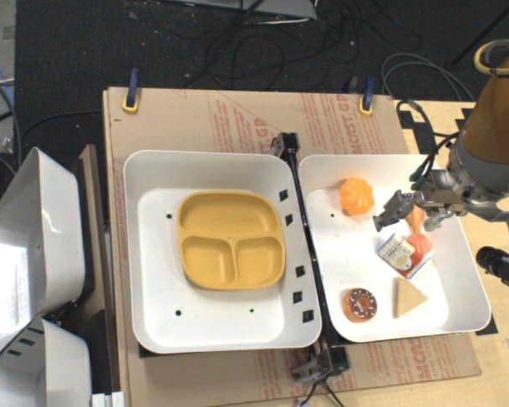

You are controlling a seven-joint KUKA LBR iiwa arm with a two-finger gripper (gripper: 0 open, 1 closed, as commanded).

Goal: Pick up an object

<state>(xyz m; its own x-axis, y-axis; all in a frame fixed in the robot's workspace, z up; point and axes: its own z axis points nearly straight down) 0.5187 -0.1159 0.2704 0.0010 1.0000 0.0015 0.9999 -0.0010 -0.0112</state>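
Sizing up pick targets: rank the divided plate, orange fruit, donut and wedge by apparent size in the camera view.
1. yellow divided plate, by far the largest.
2. orange fruit.
3. chocolate donut and tan wedge: these look about alike, too close to rank.

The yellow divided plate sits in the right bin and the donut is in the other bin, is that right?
Not quite. The camera view shows the yellow divided plate in the left bin; the donut lies in the right bin, the other one.

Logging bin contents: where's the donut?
The donut lies in the right bin, near its front edge, just left of the wedge.
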